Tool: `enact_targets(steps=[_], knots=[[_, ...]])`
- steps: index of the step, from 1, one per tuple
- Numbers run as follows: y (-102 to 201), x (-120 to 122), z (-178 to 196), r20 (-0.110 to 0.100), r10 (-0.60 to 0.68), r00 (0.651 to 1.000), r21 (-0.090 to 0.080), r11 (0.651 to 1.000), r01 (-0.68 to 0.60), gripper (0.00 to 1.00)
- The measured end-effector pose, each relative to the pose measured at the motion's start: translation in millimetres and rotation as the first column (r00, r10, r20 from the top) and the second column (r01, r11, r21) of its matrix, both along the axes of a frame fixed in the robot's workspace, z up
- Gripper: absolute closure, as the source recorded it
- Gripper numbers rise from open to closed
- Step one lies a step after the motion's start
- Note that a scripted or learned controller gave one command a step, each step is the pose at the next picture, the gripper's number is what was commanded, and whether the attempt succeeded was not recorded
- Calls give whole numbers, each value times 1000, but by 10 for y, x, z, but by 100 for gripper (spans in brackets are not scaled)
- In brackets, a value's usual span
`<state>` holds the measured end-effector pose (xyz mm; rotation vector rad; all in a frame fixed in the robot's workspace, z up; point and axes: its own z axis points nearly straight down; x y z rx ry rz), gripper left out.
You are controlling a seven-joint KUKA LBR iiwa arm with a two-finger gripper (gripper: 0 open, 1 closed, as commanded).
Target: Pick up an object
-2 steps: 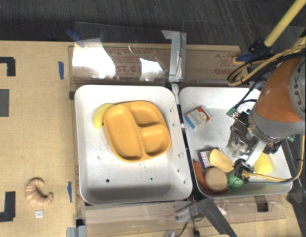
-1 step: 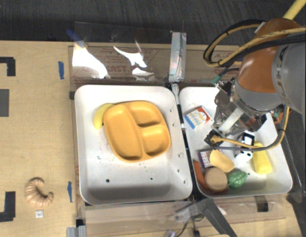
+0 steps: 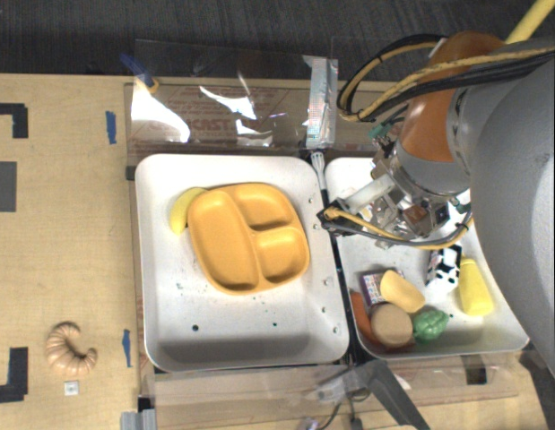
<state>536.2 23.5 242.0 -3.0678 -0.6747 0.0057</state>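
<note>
The gripper [image 3: 411, 211] hangs over the upper part of the right bin [image 3: 506, 334], buried in cables; whether it is closed or parted, I cannot tell. Nearest it, just below, lie the candidate objects: a black-and-white toy cow [image 3: 446, 267], a yellow block [image 3: 474, 287], a pale yellow wedge [image 3: 401, 290], then a brown ball [image 3: 391, 324] and a green broccoli piece [image 3: 429, 322] crowded together at the bin's lower edge. To the gripper's left, across the divider, the left bin [image 3: 160, 330] holds an orange divided tray [image 3: 247, 236] with a banana [image 3: 180, 209] tucked behind it. Farthest left, a croissant toy [image 3: 71, 349] rests on the bench. The likely trouble is crowding: a descent could pinch between pieces and close on nothing, or snag the loose cables.
</note>
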Motion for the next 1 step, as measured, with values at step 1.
enact_targets(steps=[1], knots=[[-168,-187,-330,-3,-228,974,0,974,228,100]])
